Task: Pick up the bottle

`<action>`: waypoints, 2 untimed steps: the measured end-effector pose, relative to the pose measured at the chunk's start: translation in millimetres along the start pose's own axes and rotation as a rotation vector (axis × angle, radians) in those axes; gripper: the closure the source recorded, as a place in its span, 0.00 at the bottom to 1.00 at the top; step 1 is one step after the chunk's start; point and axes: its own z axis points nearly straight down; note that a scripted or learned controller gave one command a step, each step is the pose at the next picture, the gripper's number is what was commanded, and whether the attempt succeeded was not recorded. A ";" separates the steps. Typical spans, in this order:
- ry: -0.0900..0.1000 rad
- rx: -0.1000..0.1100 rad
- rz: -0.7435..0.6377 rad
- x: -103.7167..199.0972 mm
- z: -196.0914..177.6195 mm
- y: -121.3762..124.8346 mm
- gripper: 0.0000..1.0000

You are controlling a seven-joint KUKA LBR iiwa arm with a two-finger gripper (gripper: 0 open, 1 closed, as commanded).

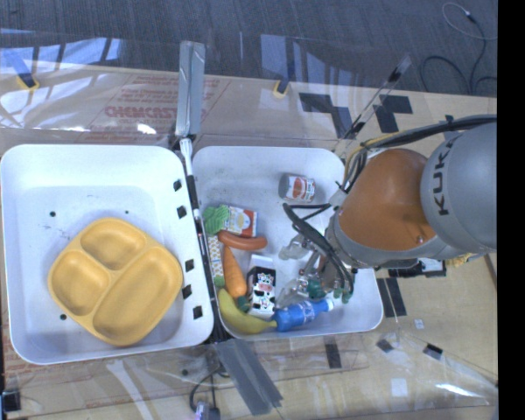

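Note:
A blue bottle with a clear neck lies on its side near the front wall of the right bin, next to a banana. My gripper hangs low in the right bin just above and behind the bottle's neck end. The arm's orange band sits directly behind it. I see nothing clearly held between the fingers, and their stance is hidden in the clutter of the wrist.
The right bin also holds a banana, a carrot, a sausage, a small black-and-white carton, a green-and-red packet and a can. A yellow divided tray lies in the left bin.

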 end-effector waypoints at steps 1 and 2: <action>-0.016 -0.005 -0.379 -5.8 7.3 -2.6 0.00; -0.019 -0.003 -0.568 -7.3 7.4 0.9 0.00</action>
